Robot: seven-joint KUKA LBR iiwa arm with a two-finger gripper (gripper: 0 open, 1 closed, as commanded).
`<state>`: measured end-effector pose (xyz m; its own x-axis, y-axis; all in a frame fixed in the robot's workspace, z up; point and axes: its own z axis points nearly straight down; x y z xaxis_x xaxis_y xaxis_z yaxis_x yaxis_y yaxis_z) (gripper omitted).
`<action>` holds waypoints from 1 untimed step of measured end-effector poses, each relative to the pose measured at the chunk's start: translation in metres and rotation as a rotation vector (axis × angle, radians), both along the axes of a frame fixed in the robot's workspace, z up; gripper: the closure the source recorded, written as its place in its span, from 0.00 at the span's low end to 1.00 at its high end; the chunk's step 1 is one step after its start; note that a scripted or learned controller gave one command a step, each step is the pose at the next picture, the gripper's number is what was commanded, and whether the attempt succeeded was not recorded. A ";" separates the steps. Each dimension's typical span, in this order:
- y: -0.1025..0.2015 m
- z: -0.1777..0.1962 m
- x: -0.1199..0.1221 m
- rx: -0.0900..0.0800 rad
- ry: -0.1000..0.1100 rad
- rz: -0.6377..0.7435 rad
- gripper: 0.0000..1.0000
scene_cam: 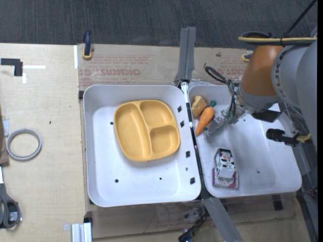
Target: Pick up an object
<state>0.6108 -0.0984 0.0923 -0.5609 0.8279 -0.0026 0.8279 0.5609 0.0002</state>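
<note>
Carrot-shaped orange toy with a tapered, smooth plastic body (205, 119) lies tilted in the far left corner of the right shallow white bin (262, 178), its thick end toward the far right and its narrow tip pointing near-left against the divider between the bins. A small green bit sits just beyond its thick end. Just beside it, farther into the corner, rests a pale yellow wedge-like block (198, 105), matte and blunt-edged.

The end effector (217, 125) hangs low over the same bin, immediately right of the carrot toy; its grey metal tip is close to the carrot's thick end, but whether the tips are apart or together cannot be told from this angle, nor is anything seen between them. Above it rises the grey arm with its glossy orange band (260, 69).

Nearer in the right bin lies a flat rectangular packet with white, red and dark print (225, 168), well apart from the carrot.

The left white bin (101, 180) holds a yellow-orange three-compartment plastic plate with rounded corners (147, 130). On the pale wooden desk (45, 100) to the left rests a grey ring of tape (22, 144).
</note>
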 end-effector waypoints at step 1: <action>0.000 0.010 0.001 -0.002 -0.001 0.003 1.00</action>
<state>0.6114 -0.0984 0.1018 -0.5630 0.8264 -0.0052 0.8264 0.5630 -0.0002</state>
